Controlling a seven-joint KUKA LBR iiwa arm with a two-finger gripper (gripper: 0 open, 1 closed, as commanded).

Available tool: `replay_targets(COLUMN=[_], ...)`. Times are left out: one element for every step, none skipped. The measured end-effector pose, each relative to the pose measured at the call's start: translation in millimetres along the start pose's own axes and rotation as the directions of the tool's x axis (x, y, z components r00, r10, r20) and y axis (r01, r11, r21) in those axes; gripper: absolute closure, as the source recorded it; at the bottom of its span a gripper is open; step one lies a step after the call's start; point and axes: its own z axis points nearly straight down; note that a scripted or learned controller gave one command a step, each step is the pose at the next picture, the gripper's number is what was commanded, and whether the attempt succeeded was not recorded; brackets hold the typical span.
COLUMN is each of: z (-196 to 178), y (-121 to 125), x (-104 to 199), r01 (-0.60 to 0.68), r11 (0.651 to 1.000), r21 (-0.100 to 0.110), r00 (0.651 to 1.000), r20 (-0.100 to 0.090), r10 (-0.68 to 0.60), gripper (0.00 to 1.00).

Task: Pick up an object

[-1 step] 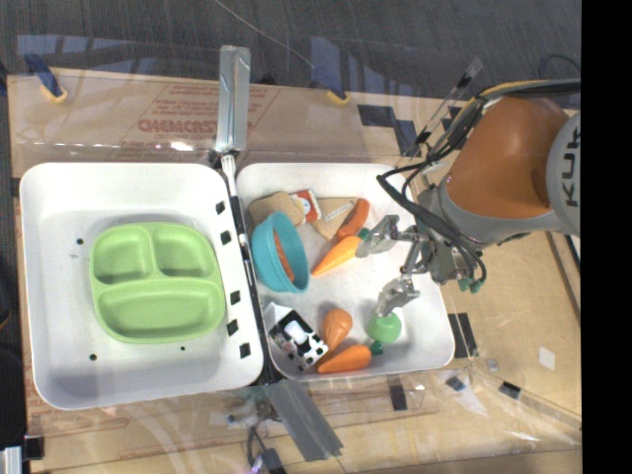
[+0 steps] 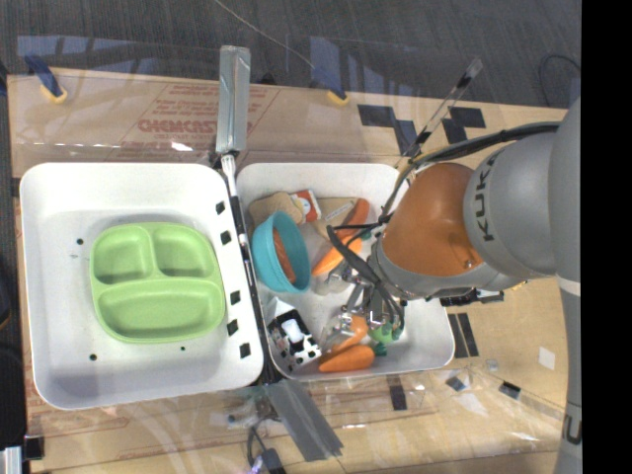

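My gripper [image 2: 360, 316] reaches down into the right bin [image 2: 434, 339], under the orange wrist band. It hangs just above a toy carrot [image 2: 346, 359] with a green top at the bin's front wall. A small black and white toy [image 2: 293, 342] lies left of that carrot. A blue bowl [image 2: 277, 255] tipped on its side leans near the bin's left wall, with orange inside. Another orange carrot piece [image 2: 331, 258] lies beside it. Tan and red items [image 2: 296, 207] sit at the bin's back. The arm hides the bin's right half.
The left bin [image 2: 49, 265] holds a green divided plate [image 2: 155, 281]. A grey divider bar [image 2: 233, 97] stands between the bins at the back. Black cables [image 2: 434, 126] arc above the arm.
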Motion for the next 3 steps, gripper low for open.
replay_targets(z=[-3.1, -12.3, -102.0], y=[43.2, 48.2, 124.3], x=[-32.1, -31.1, -57.5], r01=[-0.216, -0.208, -0.479], r11=[0.976, 0.978, 0.878], r21=[0.01, 0.005, -0.002], r00=[0.976, 0.978, 0.878], r20=[0.014, 0.008, 0.003], r10=[0.216, 0.207, 0.479], gripper=[0.0, 1.0, 1.0])
